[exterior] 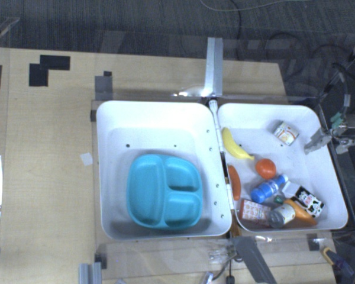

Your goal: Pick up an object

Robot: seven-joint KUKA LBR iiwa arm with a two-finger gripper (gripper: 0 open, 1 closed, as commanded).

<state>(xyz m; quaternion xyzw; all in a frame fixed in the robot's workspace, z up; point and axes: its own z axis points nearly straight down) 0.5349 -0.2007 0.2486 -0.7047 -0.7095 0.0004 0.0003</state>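
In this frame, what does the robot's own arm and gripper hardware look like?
Little of it is in frame. At the right edge, by the right bin, sits the gripper: a grey metallic finger-like piece pointing down-left from a pale grey and white block with small dark details. Dark cables loop above it. Its markings are too blurred to make out.

Two bins side by side on worktop [47, 158]. Left bin [112, 123]: divided tray [164, 190] toward near edge. Right bin [319, 176]: banana [235, 145] by left wall, small carton [286, 133] toward far right corner, bottle [267, 190] and remaining items clustered along near edge.
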